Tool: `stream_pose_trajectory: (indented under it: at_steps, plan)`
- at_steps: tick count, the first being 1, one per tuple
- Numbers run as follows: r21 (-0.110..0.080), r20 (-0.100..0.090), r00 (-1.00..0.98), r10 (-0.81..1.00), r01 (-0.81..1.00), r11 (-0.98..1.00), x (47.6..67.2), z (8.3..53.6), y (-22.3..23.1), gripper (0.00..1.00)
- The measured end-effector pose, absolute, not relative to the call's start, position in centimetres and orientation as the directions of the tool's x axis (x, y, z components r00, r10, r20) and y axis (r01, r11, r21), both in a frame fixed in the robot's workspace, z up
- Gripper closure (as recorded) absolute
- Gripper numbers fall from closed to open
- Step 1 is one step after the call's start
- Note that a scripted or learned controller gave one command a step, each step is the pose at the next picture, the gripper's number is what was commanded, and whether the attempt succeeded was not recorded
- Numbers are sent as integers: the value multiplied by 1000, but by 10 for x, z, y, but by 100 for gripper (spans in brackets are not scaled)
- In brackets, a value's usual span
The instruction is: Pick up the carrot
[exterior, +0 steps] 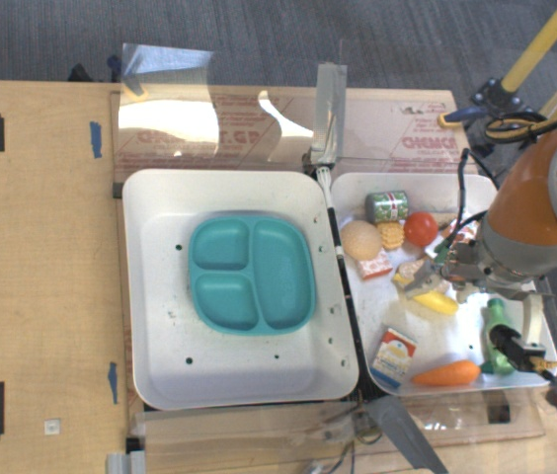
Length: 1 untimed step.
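The carrot (446,373) lies flat at the near edge of the right bin (545,378), just right of a small carton (393,354). It looks like a light, stiff, smooth plastic toy, likely slippery; gripping across its thick middle seems safest. The end effector (435,276) hovers above a yellow piece (435,303), well apart from the carrot; its state I cannot tell. The left bin (150,294) holds a teal divided plate (253,274).

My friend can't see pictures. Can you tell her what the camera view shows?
A robot arm reaches from the right over a white bin of toy food, where an orange carrot lies near the front edge. The left bin holds a teal divided plate.
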<state>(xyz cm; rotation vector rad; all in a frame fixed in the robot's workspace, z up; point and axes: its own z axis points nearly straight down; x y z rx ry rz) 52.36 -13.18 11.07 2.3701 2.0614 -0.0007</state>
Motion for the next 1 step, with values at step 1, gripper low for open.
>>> stream_pose_trajectory:
  at_steps: [1]
  plan:
    - [12,-1,471,882,882,-471,627,96,-121,0]
